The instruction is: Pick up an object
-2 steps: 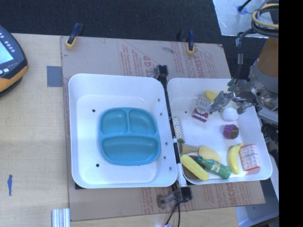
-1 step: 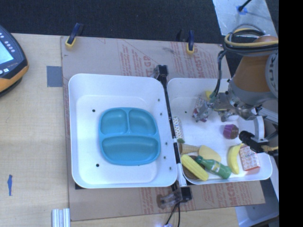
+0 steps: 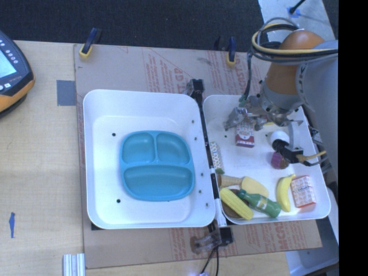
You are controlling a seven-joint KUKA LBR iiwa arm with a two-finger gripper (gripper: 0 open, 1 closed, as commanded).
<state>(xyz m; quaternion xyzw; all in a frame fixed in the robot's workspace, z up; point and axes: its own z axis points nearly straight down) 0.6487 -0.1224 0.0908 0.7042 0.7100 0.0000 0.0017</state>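
Approach step: gripper hangs directly above the small red-and-white carton; finger state cannot be told. Next: descend squarely, then close.

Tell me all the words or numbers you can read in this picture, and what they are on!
None can be read.
Cardboard sheet: faint red printing, too blurred.
Small red and white carton under the pincer: label too small.
Orange and white packet: print too small.
Strip between the bins: markings unreadable.
Handheld device: screen blurred.
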